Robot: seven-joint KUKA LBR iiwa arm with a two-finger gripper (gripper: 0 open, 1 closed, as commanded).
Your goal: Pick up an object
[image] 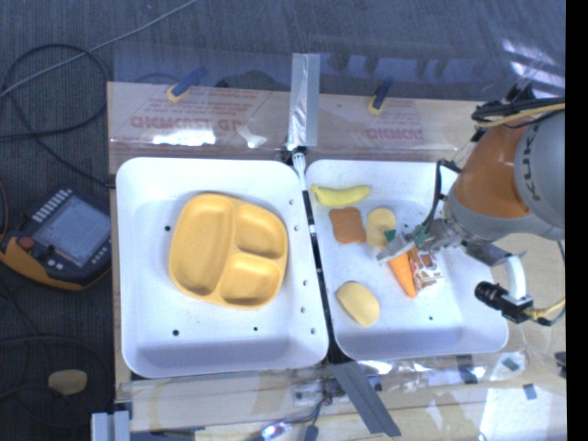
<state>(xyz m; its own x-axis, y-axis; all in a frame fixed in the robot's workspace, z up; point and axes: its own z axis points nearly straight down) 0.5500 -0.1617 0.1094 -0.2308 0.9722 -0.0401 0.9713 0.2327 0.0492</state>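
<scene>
The right bin (459,329) holds several toy foods. A yellow banana (341,194) lies at its far left, with a brown bread slice (346,225) and a pale yellow round piece (380,223) just below it. Nearer the middle lie an orange carrot (401,273) and a red-and-white packet (425,269), side by side. A yellow lemon-like piece (358,303) sits near the front. My gripper (410,240) reaches in low from the right, just above the carrot and packet and beside the pale yellow piece. I see nothing lifted off the bin floor.
The left bin (147,329) holds a yellow divided plate (227,249). A raised divider (315,255) separates the two bins. The arm's orange band (489,180) hangs over the right bin's far right corner. A teach pendant (57,237) lies on the floor to the left.
</scene>
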